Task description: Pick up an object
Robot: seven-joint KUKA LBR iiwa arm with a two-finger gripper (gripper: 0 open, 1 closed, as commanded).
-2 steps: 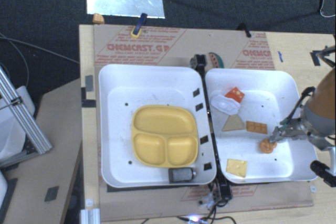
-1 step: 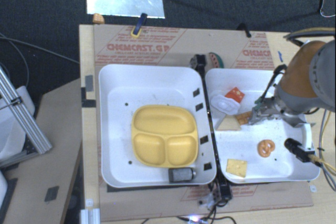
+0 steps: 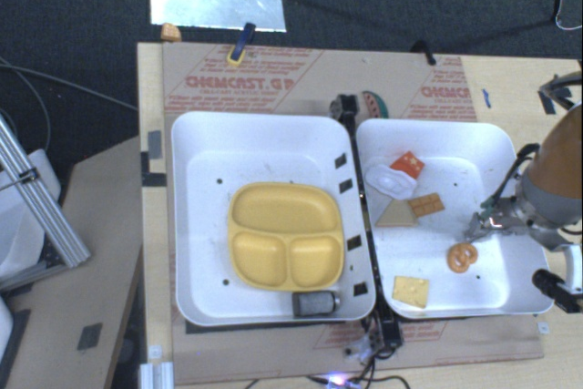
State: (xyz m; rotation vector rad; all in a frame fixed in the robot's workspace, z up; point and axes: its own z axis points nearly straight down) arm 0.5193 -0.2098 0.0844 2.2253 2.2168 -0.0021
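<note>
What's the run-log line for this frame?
gripper: low in right bin, grasp unconfirmed | nearest: pretzel | left bin: yellow tray

- A pretzel (image 3: 462, 257), orange-brown, lies flat near the middle of the right bin (image 3: 492, 141).
- A yellow cheese slice (image 3: 411, 291) lies flat near that bin's front edge.
- A brown cracker (image 3: 425, 205) touches a tan wedge (image 3: 394, 213).
- An orange-red piece (image 3: 407, 165) sits beside a white crumpled item (image 3: 392, 183).
</note>
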